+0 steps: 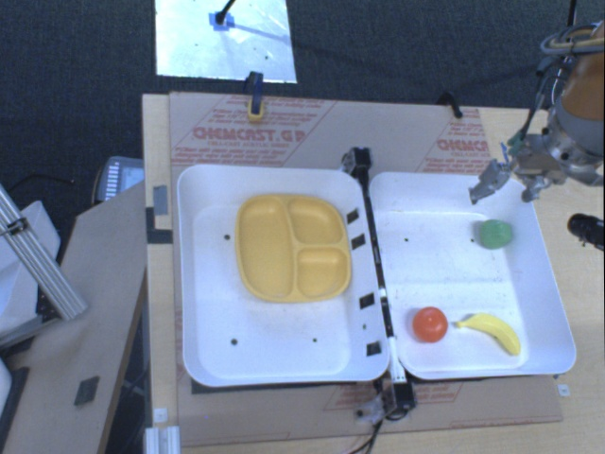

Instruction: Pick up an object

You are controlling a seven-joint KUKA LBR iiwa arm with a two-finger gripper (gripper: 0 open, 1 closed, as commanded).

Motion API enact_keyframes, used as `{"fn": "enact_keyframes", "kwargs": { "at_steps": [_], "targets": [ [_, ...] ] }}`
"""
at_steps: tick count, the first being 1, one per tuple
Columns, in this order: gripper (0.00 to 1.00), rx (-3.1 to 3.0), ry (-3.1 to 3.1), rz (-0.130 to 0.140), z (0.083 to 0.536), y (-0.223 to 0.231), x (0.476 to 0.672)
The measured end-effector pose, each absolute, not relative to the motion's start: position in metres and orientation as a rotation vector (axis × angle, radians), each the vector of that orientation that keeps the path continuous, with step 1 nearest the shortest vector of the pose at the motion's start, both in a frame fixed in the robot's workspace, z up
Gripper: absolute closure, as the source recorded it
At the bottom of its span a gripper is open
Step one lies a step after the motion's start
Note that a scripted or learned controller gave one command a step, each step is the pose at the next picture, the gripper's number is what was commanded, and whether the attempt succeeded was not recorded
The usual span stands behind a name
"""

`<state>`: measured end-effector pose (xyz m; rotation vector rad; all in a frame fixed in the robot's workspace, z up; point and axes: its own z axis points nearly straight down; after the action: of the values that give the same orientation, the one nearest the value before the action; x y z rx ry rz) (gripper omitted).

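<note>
In the right bin [444,253] lie a green ball [494,234] near the far right, a red-orange ball [429,324] near the front, and a yellow banana [493,331] just right of that ball. My gripper [509,185] hangs over the bin's far right corner, just above and behind the green ball. Its two grey fingers [485,185] are spread apart with nothing between them.
The left bin [208,339] holds a yellow divided plate [291,248]. A black divider with clips [371,272] runs between the bins. A reflective sheet [225,26] lies on the dark floor behind the bench. A yellow clamp [255,102] sits at the cardboard's back edge.
</note>
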<state>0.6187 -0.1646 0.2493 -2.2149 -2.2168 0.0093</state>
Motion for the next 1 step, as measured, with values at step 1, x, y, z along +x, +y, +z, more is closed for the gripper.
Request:
{"fn": "enact_keyframes", "kwargs": {
  "at_steps": [1],
  "targets": [
    [0.00,-2.219,-2.226,-0.001,0.2563,-0.1642,0.6209]
  ]
}}
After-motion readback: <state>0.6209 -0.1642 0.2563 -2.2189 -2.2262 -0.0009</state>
